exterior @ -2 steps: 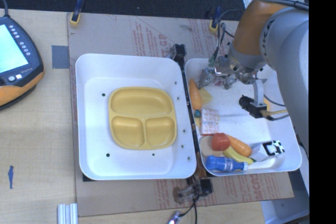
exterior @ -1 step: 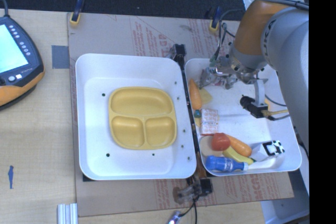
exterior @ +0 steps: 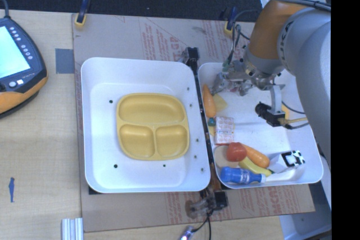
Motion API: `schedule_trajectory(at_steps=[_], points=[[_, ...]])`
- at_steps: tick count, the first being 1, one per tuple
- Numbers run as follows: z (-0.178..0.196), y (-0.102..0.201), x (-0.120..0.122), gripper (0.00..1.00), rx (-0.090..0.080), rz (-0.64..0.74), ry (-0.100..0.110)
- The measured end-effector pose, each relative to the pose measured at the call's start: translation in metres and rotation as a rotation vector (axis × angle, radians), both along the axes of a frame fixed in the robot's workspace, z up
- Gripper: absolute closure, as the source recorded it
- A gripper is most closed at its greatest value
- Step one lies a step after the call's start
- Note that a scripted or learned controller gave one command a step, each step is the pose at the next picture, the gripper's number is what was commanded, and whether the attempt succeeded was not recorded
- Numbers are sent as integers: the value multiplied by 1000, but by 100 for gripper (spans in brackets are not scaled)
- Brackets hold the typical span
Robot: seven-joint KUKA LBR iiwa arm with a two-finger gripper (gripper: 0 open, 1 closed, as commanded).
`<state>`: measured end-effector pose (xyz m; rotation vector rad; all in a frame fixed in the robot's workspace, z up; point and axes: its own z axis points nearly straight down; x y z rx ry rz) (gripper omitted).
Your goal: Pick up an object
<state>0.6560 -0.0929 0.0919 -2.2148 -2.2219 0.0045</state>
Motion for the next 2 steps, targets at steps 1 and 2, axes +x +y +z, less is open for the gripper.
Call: schedule_trajectory(at_steps=[1, 2], points=[[0, 0, 0, 0, 0, -1, 0], [0, 0, 0, 0, 0, 0, 0]])
